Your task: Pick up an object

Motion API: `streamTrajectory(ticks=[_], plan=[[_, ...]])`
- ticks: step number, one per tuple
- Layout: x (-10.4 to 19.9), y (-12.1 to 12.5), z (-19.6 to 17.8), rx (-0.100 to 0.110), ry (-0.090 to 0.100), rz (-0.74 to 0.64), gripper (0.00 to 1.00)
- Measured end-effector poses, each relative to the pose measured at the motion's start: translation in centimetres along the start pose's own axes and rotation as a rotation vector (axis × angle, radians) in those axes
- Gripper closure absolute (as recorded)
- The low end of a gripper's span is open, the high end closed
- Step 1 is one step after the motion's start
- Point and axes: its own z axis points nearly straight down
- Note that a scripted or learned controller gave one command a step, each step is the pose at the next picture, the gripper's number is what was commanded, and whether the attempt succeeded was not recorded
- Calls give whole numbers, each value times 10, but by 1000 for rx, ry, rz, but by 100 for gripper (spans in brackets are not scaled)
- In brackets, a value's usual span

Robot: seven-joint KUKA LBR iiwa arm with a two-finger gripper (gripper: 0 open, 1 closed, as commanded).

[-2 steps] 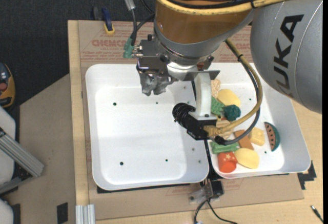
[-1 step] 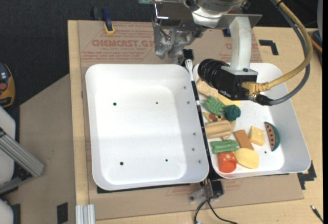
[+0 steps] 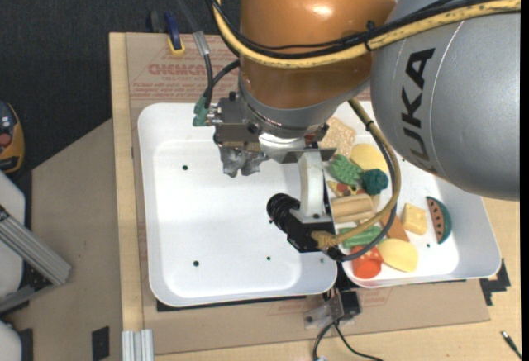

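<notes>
My gripper (image 3: 238,159) hangs low over the upper middle of the left white bin (image 3: 190,227), under the big orange and grey wrist. Nothing lies on the bin floor beneath it. The toy foods are piled in the right bin (image 3: 473,256): a tan cracker (image 3: 339,135), a yellow piece (image 3: 366,156), a green leafy piece (image 3: 345,172), a teal piece (image 3: 374,181), a wooden block (image 3: 351,207), a cheese wedge (image 3: 415,219), a watermelon slice (image 3: 440,220), a yellow lemon (image 3: 398,254) and a red tomato (image 3: 367,266). The arm hides part of that bin.
Both bins rest on a cardboard sheet (image 3: 132,186) on the bench. A blue and yellow clamp (image 3: 173,33) sits at the sheet's far edge. Cables loop around the wrist. A metal frame part (image 3: 33,256) stands off to the left.
</notes>
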Motion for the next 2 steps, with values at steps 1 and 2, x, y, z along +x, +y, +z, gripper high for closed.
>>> streamTrajectory(ticks=[1,2], plan=[[-1,-2,-129,-30,15,-2,100],[-1,-3,-179,-24,12,-2,100]])
